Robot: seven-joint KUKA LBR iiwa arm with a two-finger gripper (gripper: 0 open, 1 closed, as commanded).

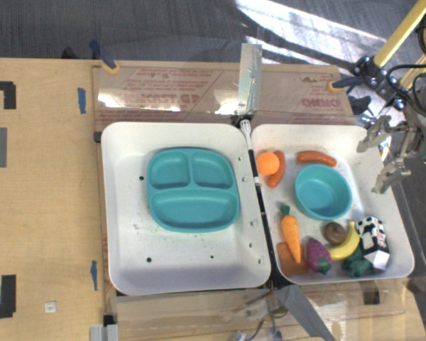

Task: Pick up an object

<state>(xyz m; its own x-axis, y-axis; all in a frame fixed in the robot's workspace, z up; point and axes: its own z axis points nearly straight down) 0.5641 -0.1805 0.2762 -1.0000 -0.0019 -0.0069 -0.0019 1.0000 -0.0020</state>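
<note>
Wooden desk, tan, with black tape marks along its left side and blue tape tabs near the bins. Left bin, white and shallow, holding one teal divided plate with three compartments, lying flat near the bin's middle. Right bin, white, touching the left bin along a shared centre rim. Contents of the right bin, left to right: an orange fruit at the far left corner, resting against a curved orange piece just beside it; a carrot with a green top, lying lengthwise toward the near edge; a red sausage at the far side, just beyond the bowl; a teal bowl, upright, in the middle; a purple bunch of grapes near the carrot's lower end; a brown round piece touching a yellow banana; a dark green item at the near edge; a black-and-white block in the near right corner. Gripper at the right, above the right bin's far right rim, well clear of the objects and holding nothing; whether its fingers are parted or closed cannot be told.
</note>
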